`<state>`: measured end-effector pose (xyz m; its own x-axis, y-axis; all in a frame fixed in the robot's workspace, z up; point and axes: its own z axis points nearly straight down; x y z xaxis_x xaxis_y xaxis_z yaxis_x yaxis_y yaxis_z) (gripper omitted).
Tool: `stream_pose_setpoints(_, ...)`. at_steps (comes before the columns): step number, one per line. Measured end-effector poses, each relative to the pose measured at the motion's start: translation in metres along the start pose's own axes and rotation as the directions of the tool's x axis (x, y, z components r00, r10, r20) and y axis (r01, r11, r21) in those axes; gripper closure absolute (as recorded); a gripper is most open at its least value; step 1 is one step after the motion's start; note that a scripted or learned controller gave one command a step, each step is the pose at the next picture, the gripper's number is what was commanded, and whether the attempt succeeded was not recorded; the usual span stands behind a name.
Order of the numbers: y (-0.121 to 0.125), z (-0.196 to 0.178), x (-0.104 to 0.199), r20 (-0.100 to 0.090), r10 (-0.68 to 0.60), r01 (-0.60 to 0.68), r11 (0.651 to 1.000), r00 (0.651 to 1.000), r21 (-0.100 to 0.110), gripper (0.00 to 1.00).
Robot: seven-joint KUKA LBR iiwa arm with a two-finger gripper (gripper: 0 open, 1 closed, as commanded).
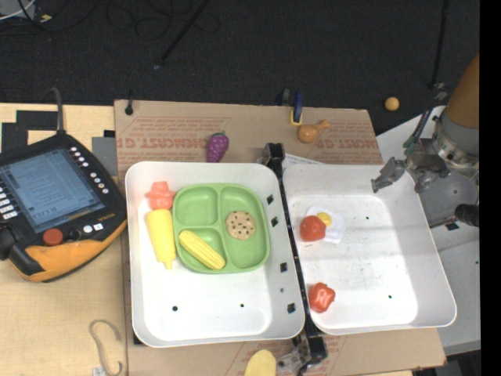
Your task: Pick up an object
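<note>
Camera view: arm waiting at the right bin's far right edge, nothing picked yet.
The gripper [407, 169] hovers over the far right corner of the right bin [407, 288]; whether its fingers are open or closed I cannot tell, and nothing shows between them. Likely targets lie in that bin's left part: a red tomato [312, 228] touching a yellow and white piece [330, 225], and a red pepper [321, 296] nearer the front. This looks like the approach step. The next move calls for travelling left over one red item, then descending squarely onto it. The left bin [203, 312] holds a green tray [219, 202].
</note>
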<state>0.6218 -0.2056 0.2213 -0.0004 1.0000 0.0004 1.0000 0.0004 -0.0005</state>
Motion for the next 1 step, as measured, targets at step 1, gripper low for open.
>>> stream_pose_setpoints(1, -0.0034, 0.0635, 0.0048, -0.002, -0.003, 0.003, 1.000, 1.000, 0.006, 0.00)
